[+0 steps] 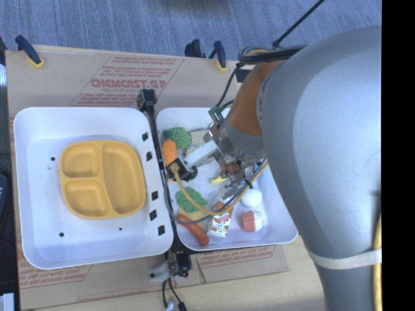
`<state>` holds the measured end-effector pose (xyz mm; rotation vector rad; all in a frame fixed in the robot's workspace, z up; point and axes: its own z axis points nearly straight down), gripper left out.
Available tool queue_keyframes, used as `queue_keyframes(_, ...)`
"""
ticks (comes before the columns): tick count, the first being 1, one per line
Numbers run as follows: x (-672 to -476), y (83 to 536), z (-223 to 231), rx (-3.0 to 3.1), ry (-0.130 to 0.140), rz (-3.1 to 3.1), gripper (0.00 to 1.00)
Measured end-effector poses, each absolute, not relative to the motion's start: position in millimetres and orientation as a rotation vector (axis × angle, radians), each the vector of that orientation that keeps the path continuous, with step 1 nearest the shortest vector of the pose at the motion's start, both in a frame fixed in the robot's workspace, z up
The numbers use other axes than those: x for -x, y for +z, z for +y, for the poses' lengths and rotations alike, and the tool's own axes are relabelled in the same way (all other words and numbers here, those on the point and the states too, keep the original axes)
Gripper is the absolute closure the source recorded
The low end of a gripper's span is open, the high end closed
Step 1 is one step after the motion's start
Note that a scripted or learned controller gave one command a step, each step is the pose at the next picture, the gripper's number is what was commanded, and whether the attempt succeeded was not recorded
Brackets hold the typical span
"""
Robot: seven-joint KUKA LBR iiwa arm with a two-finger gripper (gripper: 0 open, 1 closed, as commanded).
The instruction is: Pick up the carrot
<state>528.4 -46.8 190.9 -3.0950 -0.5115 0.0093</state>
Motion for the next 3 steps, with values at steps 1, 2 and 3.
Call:
queue_keyframes(1, -540.8, 191.0, -19.5, 3.122, 0.009, -0.327, 0.0)
queue_keyframes(2, -556.4, 191.1, -3.8, 3.115, 0.007, -0.378, 0.0)
queue_keyframes(3, -532.1, 190.9, -65.9, 3.119, 0.011, -0.346, 0.0)
